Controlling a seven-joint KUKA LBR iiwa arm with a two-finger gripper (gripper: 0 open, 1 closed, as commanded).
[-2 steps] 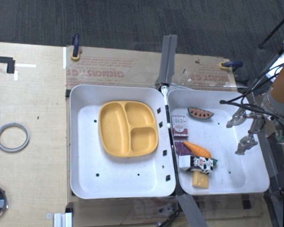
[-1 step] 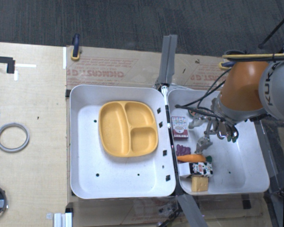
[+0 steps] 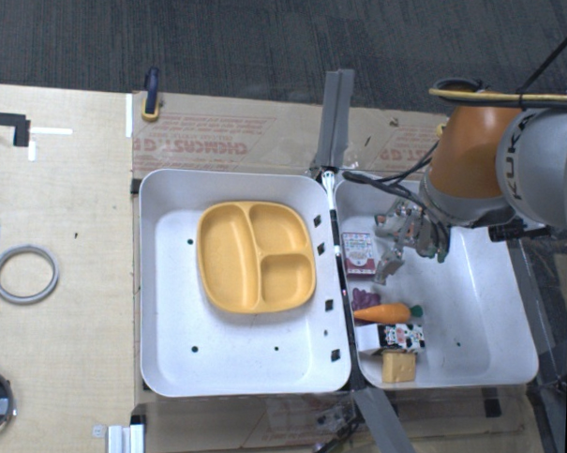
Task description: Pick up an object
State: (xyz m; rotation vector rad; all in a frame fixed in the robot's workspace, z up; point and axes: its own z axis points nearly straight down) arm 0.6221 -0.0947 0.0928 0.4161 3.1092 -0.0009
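Currently the gripper [image 3: 392, 263], finger state indeterminate, hovers near the right bin's [image 3: 490, 319] left wall; crowded carrot [image 3: 383, 313] may deflect it.

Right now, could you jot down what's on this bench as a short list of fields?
left bin: holds a yellow divided plate
right bin: small box, purple item, carrot, patterned carton, tan block, all along its left side
tool: over the right bin, beside the small box
tool's grip: unclear
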